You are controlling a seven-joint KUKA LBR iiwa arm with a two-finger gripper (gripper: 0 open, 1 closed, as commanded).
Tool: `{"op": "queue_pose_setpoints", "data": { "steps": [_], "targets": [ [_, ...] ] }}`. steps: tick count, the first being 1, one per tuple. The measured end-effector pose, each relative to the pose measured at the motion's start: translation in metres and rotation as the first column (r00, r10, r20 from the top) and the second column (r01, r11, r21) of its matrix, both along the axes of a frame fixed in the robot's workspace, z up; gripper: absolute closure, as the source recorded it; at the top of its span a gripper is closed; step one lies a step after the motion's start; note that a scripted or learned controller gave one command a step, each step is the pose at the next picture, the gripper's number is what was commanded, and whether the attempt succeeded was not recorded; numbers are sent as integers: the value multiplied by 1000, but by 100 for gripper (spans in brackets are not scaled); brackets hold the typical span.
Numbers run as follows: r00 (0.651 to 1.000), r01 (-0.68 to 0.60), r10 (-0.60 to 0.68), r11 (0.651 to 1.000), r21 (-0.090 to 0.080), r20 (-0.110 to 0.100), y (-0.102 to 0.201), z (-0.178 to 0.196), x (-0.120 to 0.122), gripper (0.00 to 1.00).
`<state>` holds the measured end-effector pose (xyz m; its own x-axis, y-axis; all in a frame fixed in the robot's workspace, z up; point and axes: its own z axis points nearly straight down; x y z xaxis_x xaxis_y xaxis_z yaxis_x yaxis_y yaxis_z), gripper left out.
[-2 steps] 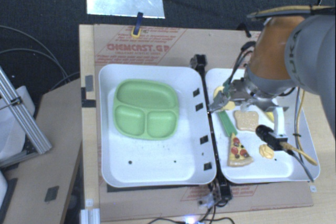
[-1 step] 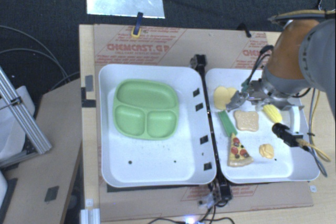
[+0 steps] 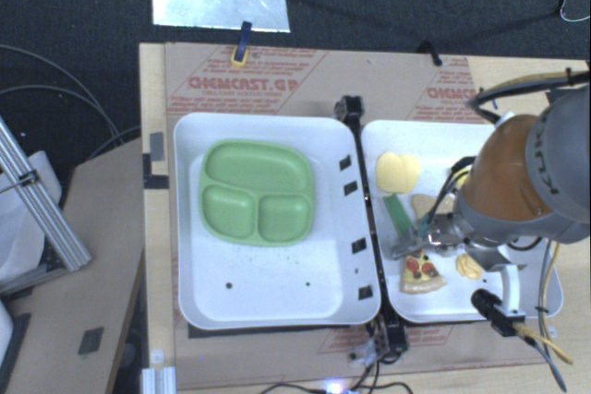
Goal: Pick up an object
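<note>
At the near edge of the right bin [image 3: 443, 314] lies a toy pizza slice [image 3: 422, 273], pale crust with red and dark toppings, flat on the white floor. Just above it, the tool [image 3: 413, 242] hangs low over the bin at the end of the grey arm [image 3: 554, 171] with its orange band [image 3: 499, 175]; whether it is open or closed cannot be told from here. A green stick-like piece [image 3: 399, 212] runs from under the tool toward the far side, where a pale yellow rounded toy [image 3: 398, 171] sits. A small yellow item [image 3: 468, 267] lies to the right of the slice, partly hidden by the arm. The left bin [image 3: 268, 300] holds a green divided plate [image 3: 257, 191] with three compartments. Both bins rest on brown cardboard [image 3: 305, 78] covering the table, printed in red with lettering that seems to read "CHEMCAST GP" on the left; a second red print farther right is cut off.
</note>
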<state>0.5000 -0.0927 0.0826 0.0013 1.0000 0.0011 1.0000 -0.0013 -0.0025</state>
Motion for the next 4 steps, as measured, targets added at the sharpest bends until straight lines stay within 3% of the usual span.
{"op": "queue_pose_setpoints", "data": {
  "steps": [1, 2, 3, 4],
  "targets": [
    [1000, -7, 7, 1000, -2, 9, 4, 34, 49, 0],
    [1000, 0, 0, 1000, -1, 1, -3, 1, -14, 0],
    [1000, -14, 14, 1000, 1, 14, 89, 108, -11, 0],
    [1000, 8, -8, 1000, -6, 2, -35, 62, -15, 0]
  ]
}}
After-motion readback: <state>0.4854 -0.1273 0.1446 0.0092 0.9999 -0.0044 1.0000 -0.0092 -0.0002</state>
